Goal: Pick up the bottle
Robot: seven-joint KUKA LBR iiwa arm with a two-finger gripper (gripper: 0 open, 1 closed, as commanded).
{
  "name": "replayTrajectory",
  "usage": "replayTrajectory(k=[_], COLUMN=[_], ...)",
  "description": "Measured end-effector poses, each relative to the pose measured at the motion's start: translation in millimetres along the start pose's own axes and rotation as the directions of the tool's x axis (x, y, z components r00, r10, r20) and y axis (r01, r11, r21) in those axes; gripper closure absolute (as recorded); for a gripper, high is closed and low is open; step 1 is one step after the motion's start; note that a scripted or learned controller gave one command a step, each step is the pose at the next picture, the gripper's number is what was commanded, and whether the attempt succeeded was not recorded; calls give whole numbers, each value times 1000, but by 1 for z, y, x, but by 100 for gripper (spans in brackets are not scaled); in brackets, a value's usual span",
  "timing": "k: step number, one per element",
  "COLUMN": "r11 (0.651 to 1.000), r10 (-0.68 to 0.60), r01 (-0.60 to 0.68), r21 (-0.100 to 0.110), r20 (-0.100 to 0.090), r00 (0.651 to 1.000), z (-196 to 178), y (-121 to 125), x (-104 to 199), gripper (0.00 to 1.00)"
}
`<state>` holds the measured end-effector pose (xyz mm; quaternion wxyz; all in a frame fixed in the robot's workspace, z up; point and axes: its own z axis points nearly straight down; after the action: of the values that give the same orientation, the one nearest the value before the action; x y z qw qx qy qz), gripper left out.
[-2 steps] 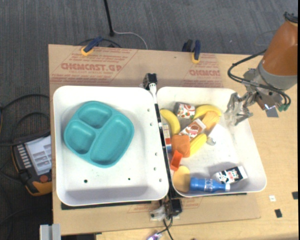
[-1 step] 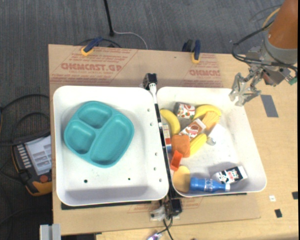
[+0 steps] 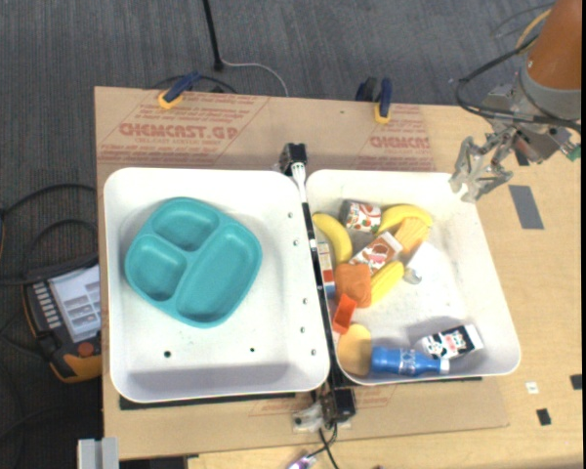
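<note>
The blue bottle lies on its side at the front of the right bin, between a tan round piece and a small black-and-white carton. My gripper hangs above the right bin's back right corner, well away from the bottle. Its fingers spread open with nothing between them.
Toy food crowds the right bin's left half: bananas, a corn cob, small cartons and orange pieces. The left bin holds a teal divided plate. Clamps grip the board's back edge.
</note>
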<state>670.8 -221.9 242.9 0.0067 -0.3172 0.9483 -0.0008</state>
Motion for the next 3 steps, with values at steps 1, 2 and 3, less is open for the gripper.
replayTrajectory(k=[1,2,3], r11=[1000,1000,1000], r10=[2,5,7], r01=[-2,-5,-7], r21=[2,5,7], r20=[6,12,18], r00=[1000,1000,1000], z=[-10,-21,-32], y=[0,0,0], x=[-2,-3,-5], gripper=[100,100,100])
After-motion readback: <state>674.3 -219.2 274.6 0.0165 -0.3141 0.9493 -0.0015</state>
